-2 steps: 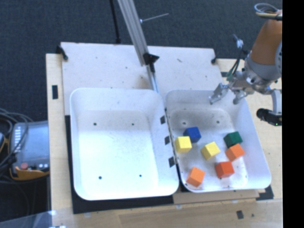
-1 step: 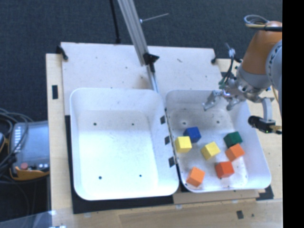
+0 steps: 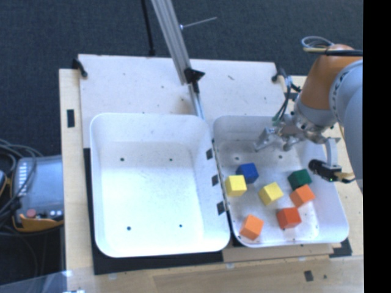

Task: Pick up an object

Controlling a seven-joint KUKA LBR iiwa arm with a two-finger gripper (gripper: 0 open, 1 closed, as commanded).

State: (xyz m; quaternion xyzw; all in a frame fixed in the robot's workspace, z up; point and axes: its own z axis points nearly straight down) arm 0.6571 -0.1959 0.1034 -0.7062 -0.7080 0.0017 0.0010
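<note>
Several coloured cubes lie in the right bin [image 3: 333,231]: a blue one [image 3: 247,172], two yellow ones [image 3: 236,185] [image 3: 270,193], a green one [image 3: 299,179], an orange one [image 3: 302,195], a red-orange one [image 3: 288,217] and another orange one [image 3: 251,227] near the front rim. My gripper [image 3: 276,138] hangs over the back of that bin, above and behind the cubes, with nothing seen between its fingers. It is apart from every cube; the blue cube is the closest.
The left bin [image 3: 104,237] sits beside the right one, their rims touching in the middle. A slanted metal pole [image 3: 174,35] rises behind the bins. A grey box with cables [image 3: 36,191] stands off the bench's left edge.
</note>
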